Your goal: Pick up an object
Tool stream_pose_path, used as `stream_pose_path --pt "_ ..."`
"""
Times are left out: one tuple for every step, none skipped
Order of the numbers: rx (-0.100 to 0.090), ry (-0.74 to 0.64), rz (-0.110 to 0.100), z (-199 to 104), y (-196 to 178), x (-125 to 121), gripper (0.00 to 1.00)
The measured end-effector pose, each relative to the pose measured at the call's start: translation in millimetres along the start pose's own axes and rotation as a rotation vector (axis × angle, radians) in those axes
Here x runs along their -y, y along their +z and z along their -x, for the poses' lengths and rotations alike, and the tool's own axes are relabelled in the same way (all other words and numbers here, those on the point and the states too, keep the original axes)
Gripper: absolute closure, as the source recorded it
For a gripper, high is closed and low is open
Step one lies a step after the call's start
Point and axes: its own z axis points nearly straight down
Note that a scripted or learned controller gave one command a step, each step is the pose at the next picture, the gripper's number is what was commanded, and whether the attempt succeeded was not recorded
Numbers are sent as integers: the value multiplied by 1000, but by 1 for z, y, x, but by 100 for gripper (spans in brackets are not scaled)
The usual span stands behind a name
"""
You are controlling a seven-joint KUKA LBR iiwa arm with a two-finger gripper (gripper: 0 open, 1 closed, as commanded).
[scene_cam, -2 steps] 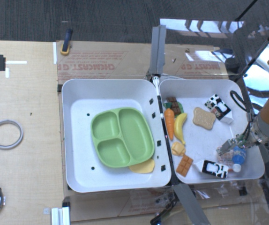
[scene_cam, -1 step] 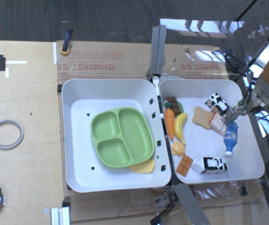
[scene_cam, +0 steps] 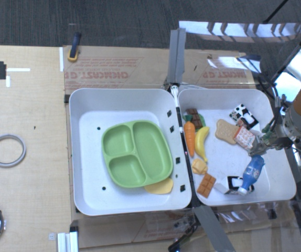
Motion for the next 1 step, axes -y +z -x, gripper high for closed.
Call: stream_pose_path --pt "1 59 0 -45 -30 -36 100"
